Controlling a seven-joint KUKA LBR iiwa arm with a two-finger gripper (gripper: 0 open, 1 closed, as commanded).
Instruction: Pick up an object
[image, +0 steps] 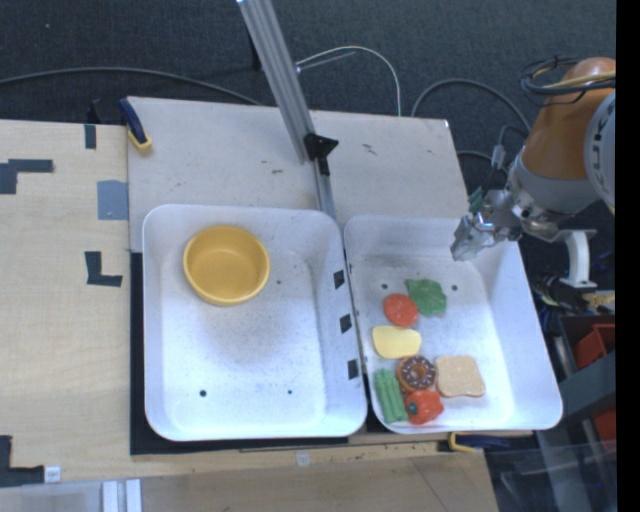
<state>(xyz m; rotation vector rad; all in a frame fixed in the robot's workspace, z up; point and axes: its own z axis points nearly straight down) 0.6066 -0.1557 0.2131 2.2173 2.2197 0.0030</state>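
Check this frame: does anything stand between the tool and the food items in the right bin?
Nothing visible does. The tool hangs over the right bin's far corner, with bare white floor between it and the nearest pieces, the green item and the red item.

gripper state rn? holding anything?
Gripper: over the upper right corner of the right bin, away from the toy food. Nothing visible between its fingers; open or shut cannot be told from this angle.
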